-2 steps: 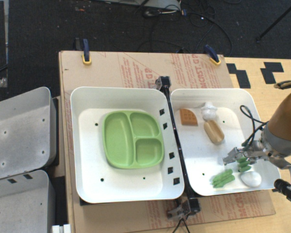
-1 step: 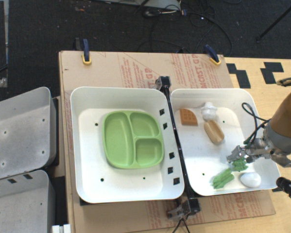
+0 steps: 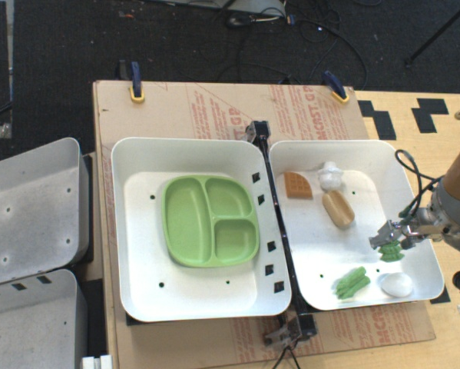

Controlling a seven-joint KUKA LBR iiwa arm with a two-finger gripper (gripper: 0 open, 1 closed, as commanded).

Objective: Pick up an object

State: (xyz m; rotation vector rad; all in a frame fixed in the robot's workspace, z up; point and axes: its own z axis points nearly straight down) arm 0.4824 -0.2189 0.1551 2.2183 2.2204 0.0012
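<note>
Gripper (image 3: 391,244) sits at the right side of the frame, low over the right edge of the right bin (image 3: 306,283); we see a small green object (image 3: 392,254) right at its tip, but we cannot tell whether that piece is actually clamped or just lying under it. Arm (image 3: 454,206) comes in from the right edge, with cables looping above it. In the same bin we note a white egg-shaped object (image 3: 397,284) at lower right, just below the gripper, and a green leafy piece (image 3: 352,282) to its left. Further up we have a tan bread-roll shape (image 3: 339,208), a brown waffle-like square (image 3: 297,185) to its upper left, and a small white item (image 3: 330,177) near the top, touching or nearly touching the roll. Left bin (image 3: 137,283) holds a green divided plate (image 3: 211,221), roughly centred. Both bins rest on a cardboard sheet (image 3: 199,110) clamped at the top edge.
</note>
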